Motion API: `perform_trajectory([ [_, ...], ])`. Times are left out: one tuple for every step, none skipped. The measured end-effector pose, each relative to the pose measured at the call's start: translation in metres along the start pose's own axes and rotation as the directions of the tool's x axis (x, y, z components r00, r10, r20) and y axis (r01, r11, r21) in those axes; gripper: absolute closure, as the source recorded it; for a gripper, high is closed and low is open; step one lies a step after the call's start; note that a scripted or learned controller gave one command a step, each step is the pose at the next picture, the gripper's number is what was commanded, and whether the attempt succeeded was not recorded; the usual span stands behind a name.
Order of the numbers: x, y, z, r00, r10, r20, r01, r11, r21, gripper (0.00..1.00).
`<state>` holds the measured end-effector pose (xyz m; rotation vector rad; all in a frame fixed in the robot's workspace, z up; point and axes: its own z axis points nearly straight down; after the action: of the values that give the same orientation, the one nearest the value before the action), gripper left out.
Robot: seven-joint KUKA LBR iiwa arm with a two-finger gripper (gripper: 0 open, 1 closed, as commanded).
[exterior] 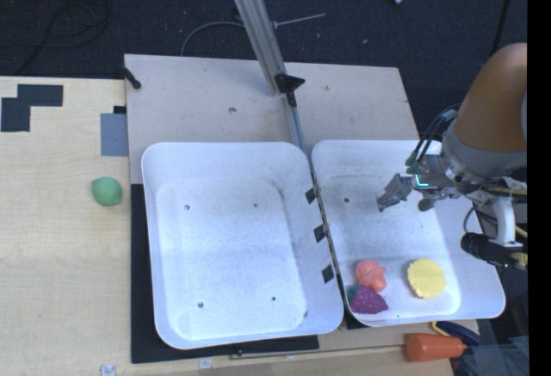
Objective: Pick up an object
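Three small objects lie in the front of the right bin [344, 161]: an orange-red lump [368, 271], a purple grape-like bunch [368, 301] touching it just in front, and a yellow piece [426, 278] to their right. My gripper [406, 200] hangs over the middle of the right bin, behind the three objects and apart from them. Its two fingers stand spread, open, with nothing between them. The grey arm with its orange band [495, 99] comes in from the right.
The left bin [164, 161] sits beside the right one, joined by black clips. A green ball [107, 191] rests on the wooden bench to the left. An orange object [435, 346] lies outside the right bin's front edge. A slanted metal rail [258, 26] stands behind the bins.
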<state>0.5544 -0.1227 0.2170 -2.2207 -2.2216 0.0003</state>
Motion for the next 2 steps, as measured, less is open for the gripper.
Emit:
perform_trajectory([
  [0.0,0.0,0.0,1.0,0.0,0.0,0.0,1.0,0.0,0.0],
  [-0.006,0.005,0.047,1.0,0.0,0.0,0.0,1.0,0.004,0.0],
])
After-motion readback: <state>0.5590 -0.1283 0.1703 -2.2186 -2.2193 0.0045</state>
